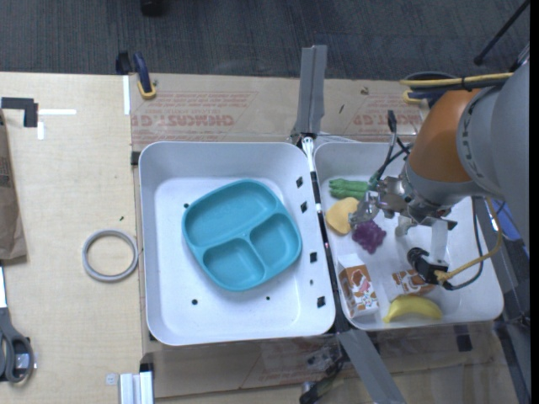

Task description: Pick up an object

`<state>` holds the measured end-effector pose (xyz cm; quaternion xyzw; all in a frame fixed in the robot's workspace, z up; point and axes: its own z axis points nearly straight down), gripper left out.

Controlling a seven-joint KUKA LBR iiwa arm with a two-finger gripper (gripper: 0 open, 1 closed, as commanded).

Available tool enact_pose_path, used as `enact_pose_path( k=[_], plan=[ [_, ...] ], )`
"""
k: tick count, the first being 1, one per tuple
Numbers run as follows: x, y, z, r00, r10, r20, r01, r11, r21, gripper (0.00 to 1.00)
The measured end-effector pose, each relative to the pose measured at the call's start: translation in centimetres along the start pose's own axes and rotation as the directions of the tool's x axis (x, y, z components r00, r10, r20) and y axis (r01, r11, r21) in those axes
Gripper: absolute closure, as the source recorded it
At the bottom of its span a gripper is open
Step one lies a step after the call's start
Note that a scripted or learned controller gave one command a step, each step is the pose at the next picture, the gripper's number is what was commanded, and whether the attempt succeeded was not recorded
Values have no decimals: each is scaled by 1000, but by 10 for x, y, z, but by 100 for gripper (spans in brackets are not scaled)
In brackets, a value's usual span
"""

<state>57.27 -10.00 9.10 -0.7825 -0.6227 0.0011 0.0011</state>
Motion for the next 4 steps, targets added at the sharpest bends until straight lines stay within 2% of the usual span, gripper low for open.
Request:
enact_pose_path(
  k=[1, 2, 3, 4],
  plan=[
    [-21, -19, -13, 980, 197, 0, -197, 980, 1, 0],
    [-4, -3, 0, 997, -83, 1, 83, 997, -1, 0],
    [28, 15, -101, 991, -137, 2, 137, 991, -2, 0],
    [31, 66, -101, 918, -397, 3, 397, 918, -2, 0]
  ],
)
